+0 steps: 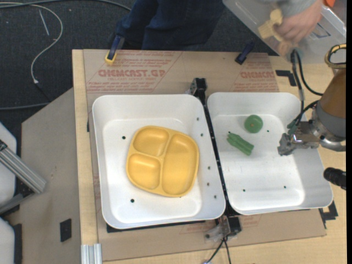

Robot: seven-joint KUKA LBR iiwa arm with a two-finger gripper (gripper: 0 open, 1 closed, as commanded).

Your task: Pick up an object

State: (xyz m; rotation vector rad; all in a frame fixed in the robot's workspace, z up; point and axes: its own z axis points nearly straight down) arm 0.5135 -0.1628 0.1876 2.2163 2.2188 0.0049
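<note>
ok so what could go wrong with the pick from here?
1. The green round piece and the green ridged piece lie close together in the right bin; closing on one may nudge the other.
2. The gripper sits near that bin's right wall, so a descent there may clip the rim.
3. A person's hand hovers past the bench's far edge.

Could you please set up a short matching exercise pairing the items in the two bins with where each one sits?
Items:
1. yellow divided plate
2. green round piece
3. green ridged piece
4. tool

Places:
A. right bin, near its right wall
B. left bin, in the middle
C. right bin, toward the far side
D. right bin, just nearer than the round piece

Pairs: 1-B, 2-C, 3-D, 4-A
</note>
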